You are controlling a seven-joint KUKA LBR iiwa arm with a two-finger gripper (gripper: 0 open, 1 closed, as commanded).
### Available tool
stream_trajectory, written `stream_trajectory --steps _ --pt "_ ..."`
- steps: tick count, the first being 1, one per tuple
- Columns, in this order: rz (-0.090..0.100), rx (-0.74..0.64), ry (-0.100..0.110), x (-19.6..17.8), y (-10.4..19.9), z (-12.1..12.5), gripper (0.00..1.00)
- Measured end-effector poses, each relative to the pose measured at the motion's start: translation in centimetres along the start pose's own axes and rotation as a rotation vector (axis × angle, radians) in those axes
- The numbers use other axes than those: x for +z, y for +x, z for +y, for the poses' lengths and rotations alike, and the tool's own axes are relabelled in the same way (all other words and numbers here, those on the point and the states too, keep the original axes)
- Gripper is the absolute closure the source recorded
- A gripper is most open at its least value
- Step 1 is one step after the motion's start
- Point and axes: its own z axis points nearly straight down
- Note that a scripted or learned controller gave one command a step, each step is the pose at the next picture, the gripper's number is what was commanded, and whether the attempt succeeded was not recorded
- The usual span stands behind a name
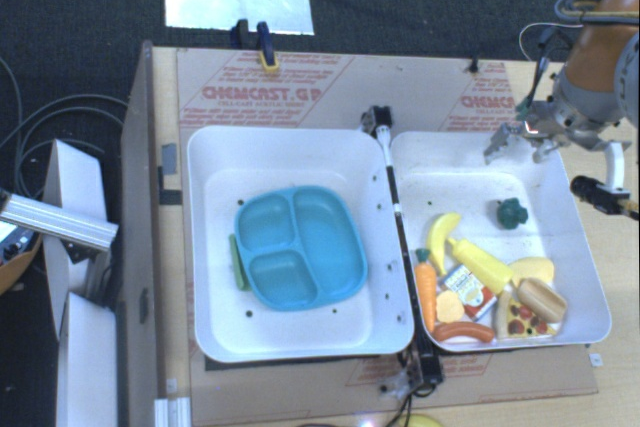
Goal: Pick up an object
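Green broccoli (512,212) | right bin (470,177) | below gripper (518,144), apart

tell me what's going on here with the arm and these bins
A grey robot arm with an orange band reaches in from the right, its two-finger gripper hovering over the far right corner of the right white bin. It holds nothing. The toy food lies untouched in that bin: a dark green broccoli piece on its own, and a yellow banana, an orange carrot and a hot dog bun clustered at the near end. The left white bin holds a blue divided plastic tray.
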Motion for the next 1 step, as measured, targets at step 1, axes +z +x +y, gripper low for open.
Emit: stream_trajectory --steps 1 --pt "0.004 0.006 0.014 3.42 -0.51 -5.24 0.00"
